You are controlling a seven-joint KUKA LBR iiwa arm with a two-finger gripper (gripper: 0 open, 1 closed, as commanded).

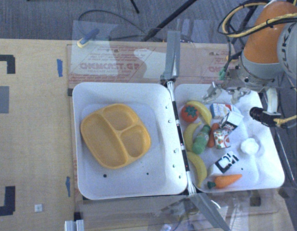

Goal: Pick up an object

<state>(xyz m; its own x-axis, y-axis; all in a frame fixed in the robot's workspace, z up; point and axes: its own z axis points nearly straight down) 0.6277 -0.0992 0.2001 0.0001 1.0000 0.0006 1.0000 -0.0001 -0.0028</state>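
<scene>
— Where's the arm (273, 37) just now?

— Over the far edge of the right bin (268, 165). Its gripper (227, 91) hangs above the far end of the pile, fingers spread, nothing between them as far as I can make out; the glare there is poor.

— And what's in that bin?

— A heap along its left side. A tomato (189, 113) with a banana (202, 111) curled round it, a small carton (219, 110) just beside them near the gripper, a green bottle (200, 142) in the middle, a second banana (198, 166) running toward the near edge. A carrot (226, 180) lies by the near edge, a black-and-white block (226, 161) just above it, and a white cap (250, 146) toward the right side.

— The left bin?

— The left bin (91, 93) holds a yellow divided plate (115, 135), sitting left of centre, well apart from the gripper.
</scene>
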